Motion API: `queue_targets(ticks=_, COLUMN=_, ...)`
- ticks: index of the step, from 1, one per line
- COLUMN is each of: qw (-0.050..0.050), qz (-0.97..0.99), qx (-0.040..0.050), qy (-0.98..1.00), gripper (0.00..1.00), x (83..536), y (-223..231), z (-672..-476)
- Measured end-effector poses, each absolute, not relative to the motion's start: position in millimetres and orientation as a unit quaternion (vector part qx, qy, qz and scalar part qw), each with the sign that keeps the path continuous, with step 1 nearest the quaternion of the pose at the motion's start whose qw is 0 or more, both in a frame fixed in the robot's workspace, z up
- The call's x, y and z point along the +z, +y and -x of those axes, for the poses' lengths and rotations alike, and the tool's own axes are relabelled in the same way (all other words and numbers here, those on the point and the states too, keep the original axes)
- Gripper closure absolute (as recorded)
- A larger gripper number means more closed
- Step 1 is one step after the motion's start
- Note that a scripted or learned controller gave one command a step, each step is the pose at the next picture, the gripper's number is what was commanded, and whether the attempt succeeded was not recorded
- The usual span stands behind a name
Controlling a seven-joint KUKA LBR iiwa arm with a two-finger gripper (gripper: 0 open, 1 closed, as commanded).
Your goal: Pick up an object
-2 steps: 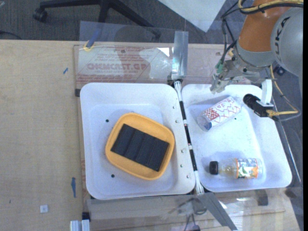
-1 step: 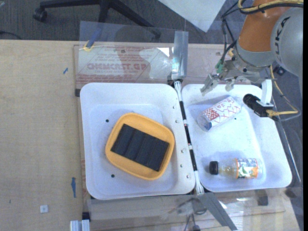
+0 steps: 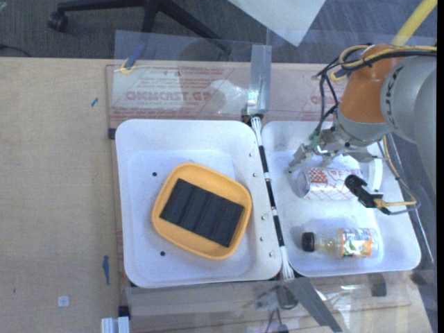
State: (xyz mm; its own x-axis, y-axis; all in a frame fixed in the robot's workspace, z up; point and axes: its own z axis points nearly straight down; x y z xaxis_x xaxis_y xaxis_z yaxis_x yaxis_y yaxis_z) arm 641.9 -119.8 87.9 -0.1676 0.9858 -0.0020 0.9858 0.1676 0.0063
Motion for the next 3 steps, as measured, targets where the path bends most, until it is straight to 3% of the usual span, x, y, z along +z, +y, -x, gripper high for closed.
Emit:
queue_targets(ticks=1, qw=0.003, qz=-0.635, qx=0.0025, qy=0.773, gripper=0.00, x=89, y=-119, z=-600.8)
queue_targets(ticks=2, qw=0.003, qz=-0.656, qx=0.0027, qy=0.755, gripper=0.00, x=89, y=-131, z=-539.0)
queue_targets(ticks=3, qw=0.005, qz=-0.523, qx=0.0025, qy=0.852, gripper=0.00, x=89, y=-137, z=-591.0)
